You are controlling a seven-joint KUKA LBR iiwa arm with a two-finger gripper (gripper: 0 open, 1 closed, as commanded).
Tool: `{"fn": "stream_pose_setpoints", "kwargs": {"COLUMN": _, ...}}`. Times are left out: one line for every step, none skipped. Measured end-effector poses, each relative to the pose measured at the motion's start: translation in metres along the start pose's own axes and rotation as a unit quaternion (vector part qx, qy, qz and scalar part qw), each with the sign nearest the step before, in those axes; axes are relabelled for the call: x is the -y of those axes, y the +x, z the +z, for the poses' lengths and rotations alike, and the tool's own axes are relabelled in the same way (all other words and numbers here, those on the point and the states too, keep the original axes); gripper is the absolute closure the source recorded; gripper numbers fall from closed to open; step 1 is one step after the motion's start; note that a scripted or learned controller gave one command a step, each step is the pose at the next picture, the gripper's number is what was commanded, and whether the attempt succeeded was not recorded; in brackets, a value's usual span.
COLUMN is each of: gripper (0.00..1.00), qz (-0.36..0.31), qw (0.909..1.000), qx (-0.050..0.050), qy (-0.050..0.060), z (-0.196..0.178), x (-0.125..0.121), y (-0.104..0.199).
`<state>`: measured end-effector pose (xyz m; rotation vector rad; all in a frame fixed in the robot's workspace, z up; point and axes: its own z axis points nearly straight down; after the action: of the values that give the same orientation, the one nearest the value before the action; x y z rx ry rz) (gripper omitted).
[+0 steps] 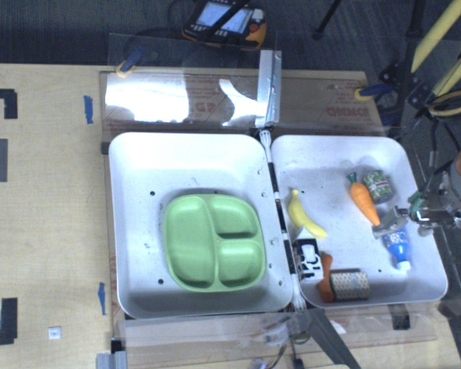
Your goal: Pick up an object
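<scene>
The right bin holds a yellow banana near its left wall and an orange carrot with a green leafy top. A blue and white tube lies toward the bin's right side. A grey brush block with an orange end rests at the front, next to a black and white tag. My gripper hangs over the right rim of this bin, just above and right of the tube, with nothing seen held in it.
A green divided plate lies in the left bin. A clear panel with a metal bracket stands behind both bins. Dark stands and cables crowd the far right.
</scene>
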<state>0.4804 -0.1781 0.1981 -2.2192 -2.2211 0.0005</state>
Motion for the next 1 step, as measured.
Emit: {"fn": "stream_pose_setpoints", "kwargs": {"gripper": 0.0, "qz": -0.034, "qw": 0.9994, "qx": 0.0, "qy": -0.01, "z": 0.0888, "x": -0.0567, "y": 0.0017}}
